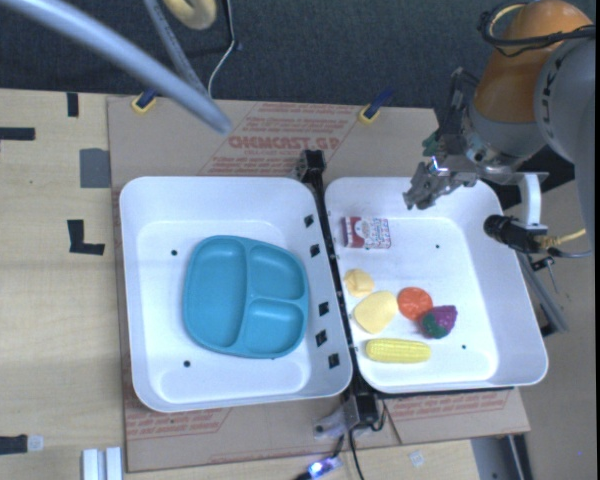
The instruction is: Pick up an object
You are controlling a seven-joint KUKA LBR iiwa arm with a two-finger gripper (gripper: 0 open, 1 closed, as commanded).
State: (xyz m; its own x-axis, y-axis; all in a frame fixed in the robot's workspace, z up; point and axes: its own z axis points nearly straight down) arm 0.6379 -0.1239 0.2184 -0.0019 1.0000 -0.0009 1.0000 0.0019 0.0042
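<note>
Gripper (pixel 421 194) hovers over the right bin's (pixel 480 363) far edge, grasping nothing; finger spread can't be made out. Near the bin's left wall: red-white packet (pixel 366 233), two yellow pieces (pixel 358 281) (pixel 375 311). Orange piece (pixel 414 301), purple piece (pixel 439 320) mid-bin; corn cob (pixel 398 350) by the near edge. Blue tray (pixel 245 296) in the left bin (pixel 150 268).
</note>
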